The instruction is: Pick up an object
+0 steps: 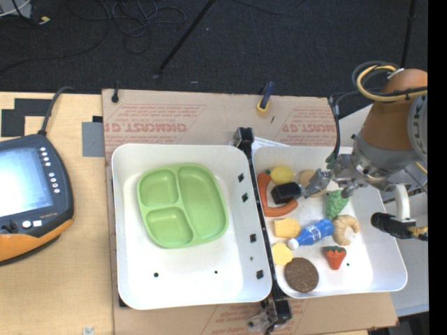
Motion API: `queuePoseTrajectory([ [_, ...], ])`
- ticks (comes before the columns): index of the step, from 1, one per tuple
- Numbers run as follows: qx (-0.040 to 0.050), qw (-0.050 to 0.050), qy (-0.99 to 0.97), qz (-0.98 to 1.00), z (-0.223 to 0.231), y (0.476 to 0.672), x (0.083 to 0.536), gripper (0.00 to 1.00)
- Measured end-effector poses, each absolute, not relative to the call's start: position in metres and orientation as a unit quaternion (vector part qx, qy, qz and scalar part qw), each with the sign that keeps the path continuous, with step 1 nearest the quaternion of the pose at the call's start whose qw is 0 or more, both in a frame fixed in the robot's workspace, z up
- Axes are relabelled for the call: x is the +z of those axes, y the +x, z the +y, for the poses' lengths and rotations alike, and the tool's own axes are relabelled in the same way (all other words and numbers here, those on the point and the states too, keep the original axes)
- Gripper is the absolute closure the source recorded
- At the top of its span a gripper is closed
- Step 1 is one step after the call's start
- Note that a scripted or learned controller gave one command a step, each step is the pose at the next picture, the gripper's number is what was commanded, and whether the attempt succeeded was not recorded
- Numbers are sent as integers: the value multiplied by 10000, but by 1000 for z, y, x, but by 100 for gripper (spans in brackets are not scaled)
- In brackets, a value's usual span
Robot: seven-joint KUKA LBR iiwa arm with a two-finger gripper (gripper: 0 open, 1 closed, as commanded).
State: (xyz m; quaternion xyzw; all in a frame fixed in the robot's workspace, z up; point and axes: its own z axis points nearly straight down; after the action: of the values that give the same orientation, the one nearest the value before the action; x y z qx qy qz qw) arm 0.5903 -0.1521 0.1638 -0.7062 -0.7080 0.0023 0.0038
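The tool (pixel 338 181) is being held low over the right bin (pixel 391 271), beside a green toy (pixel 336 204); whether it is open or gripping cannot be told. Toys are being crowded together there, so a neighbour such as the bottle (pixel 312 232) risks being nudged or a grasp missed.

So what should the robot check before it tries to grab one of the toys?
1. Claw is over the right white bin: ok.
2. Toy directly under it, the green leafy plastic piece sits nearest: cannot tell.
3. Claw open wide enough: cannot tell.
4. Toys are crowded; the blue plastic bottle touches the tan bread-shaped toy: not ok.
5. Green divided plastic tray in the left white bin is out of the way: ok.
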Motion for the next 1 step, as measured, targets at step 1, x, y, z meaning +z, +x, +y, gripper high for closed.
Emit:
queuePoseTrajectory([
  [1, 19, 34, -7049, -7093, -149, 600, 107, 0],
])
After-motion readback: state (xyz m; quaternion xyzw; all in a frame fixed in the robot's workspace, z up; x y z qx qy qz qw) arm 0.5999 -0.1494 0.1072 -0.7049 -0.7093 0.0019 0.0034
